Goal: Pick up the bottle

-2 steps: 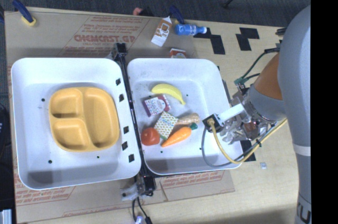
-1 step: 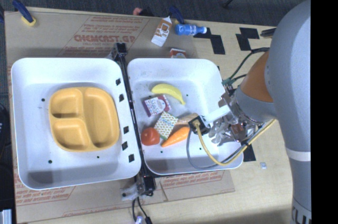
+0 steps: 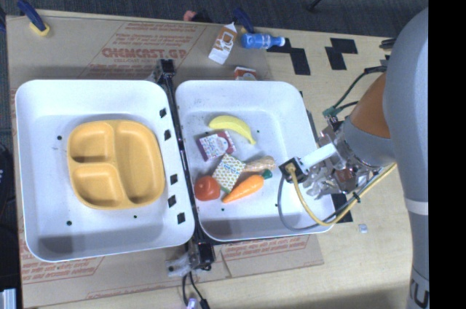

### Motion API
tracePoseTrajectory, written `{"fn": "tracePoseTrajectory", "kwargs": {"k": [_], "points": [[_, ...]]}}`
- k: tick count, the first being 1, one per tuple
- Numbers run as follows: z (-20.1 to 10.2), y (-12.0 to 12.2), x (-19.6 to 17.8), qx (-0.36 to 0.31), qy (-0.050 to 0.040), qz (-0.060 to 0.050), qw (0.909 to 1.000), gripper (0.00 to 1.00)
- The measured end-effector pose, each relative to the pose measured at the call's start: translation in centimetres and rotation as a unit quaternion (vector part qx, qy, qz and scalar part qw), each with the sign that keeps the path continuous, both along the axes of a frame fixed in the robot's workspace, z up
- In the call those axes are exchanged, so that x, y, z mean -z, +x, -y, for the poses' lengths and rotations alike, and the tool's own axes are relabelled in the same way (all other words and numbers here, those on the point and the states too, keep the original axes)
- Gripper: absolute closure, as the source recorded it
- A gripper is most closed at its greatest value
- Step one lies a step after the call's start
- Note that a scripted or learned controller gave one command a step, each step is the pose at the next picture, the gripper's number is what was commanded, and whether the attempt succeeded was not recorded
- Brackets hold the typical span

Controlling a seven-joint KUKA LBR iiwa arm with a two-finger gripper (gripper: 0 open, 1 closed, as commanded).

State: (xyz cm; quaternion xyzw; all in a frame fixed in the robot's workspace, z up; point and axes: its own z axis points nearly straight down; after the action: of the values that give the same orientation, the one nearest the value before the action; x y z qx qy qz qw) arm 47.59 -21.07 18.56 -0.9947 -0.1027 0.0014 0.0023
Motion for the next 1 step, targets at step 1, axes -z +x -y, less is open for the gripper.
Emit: {"fn": "tracePoseTrajectory", "kwargs": {"k": [1], "points": [[0.01,0.03,-1.05,-0.001,-0.0003,0.0,1.0,1.0]]}}
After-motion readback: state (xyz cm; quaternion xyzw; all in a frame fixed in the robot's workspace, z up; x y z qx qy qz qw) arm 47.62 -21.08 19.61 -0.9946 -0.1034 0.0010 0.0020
